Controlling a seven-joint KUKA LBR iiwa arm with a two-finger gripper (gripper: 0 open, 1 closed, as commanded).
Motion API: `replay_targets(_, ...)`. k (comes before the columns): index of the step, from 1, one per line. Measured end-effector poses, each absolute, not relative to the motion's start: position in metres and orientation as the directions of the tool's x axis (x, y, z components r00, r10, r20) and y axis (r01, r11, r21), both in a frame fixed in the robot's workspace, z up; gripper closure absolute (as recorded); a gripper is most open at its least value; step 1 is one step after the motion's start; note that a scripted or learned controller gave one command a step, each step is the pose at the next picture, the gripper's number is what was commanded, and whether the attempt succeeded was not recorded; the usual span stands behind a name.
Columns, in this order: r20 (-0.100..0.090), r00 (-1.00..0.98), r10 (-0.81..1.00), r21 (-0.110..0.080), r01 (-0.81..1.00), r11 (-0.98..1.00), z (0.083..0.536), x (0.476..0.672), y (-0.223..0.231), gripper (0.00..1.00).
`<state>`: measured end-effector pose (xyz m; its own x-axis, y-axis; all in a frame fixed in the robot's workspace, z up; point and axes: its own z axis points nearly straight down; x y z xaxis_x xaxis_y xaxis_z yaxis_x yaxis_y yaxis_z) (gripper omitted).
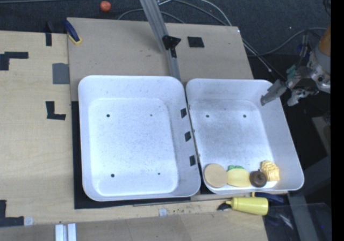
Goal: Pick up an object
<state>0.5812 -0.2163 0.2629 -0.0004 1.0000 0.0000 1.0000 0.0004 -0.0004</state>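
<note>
White right bin (279, 127): toy foods (239, 175) are clustered at its six-o'clock wall. Gripper (282, 94) is poised at the two-o'clock rim, fingers spread, nothing held between them.

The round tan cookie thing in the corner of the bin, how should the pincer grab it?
Probably from straight above. The tan disc lies flat against the right bin's near wall, with a yellow-green piece touching its right side. I'd pinch across its near and far edges, though the wall leaves little room.

Robot lab: taped bench (32, 84), loose cables (193, 12)
</note>
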Motion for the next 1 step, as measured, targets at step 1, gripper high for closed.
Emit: replay_targets(1,0.000,-0.001,1.000,0.000,1.000,0.001,0.2730,0.5814,-0.2160,1.00)
